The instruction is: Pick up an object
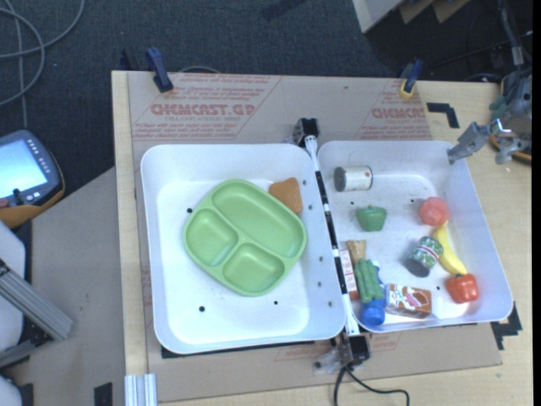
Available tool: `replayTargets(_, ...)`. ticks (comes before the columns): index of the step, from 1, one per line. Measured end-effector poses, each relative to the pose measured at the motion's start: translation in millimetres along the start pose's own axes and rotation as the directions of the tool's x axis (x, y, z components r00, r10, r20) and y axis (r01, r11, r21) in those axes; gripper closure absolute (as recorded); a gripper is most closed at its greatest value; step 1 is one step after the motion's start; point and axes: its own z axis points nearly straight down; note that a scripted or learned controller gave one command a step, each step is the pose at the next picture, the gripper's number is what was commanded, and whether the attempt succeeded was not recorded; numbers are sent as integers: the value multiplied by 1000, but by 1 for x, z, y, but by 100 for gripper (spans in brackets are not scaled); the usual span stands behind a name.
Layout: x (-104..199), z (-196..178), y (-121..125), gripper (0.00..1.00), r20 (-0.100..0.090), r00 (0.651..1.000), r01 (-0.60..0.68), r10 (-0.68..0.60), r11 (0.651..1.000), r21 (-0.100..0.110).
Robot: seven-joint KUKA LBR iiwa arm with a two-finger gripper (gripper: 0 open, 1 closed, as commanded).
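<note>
right bin: toys crowd near corner, blue ball by packet | banana, green pepper mid-bin, likely easier picks | can far | gripper beyond rim, grip unreadable, holds nothing

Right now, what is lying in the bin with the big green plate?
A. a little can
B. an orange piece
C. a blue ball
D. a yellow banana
B: an orange piece lies by the upper right edge of the green plate in the left bin; the banana lies in the right bin.
</note>
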Motion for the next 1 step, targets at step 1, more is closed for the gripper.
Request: replayTargets(1, -1, 130, -11, 0, -5, 1000, -1, 1, 1000, 14)
